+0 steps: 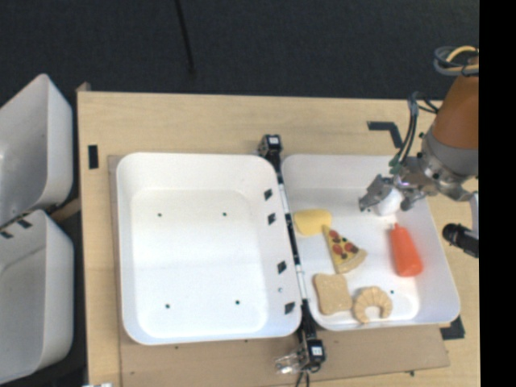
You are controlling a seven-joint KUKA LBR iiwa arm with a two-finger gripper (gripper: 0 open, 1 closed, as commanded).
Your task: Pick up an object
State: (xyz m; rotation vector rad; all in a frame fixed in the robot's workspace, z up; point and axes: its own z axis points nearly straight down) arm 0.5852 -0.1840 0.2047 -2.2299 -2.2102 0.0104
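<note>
The right bin (339, 172) holds several toy foods. A yellow cheese piece (312, 221) lies near the divider, with a pizza slice (343, 251) just right of it. Along the bin's front lie a slice of toast (331, 292) and a croissant (373, 303). An orange carrot (405, 250) rests at the right side. My gripper (389, 195) hovers over the right bin's upper right part, just above the carrot's top end and apart from it. Its fingers look spread, with nothing between them.
The left bin (197, 244) stands beside the right one on the wooden bench (201, 119). Black clips (271, 144) join the bins along the middle rim. White chair-like shapes (32, 216) stand off the bench's left edge.
</note>
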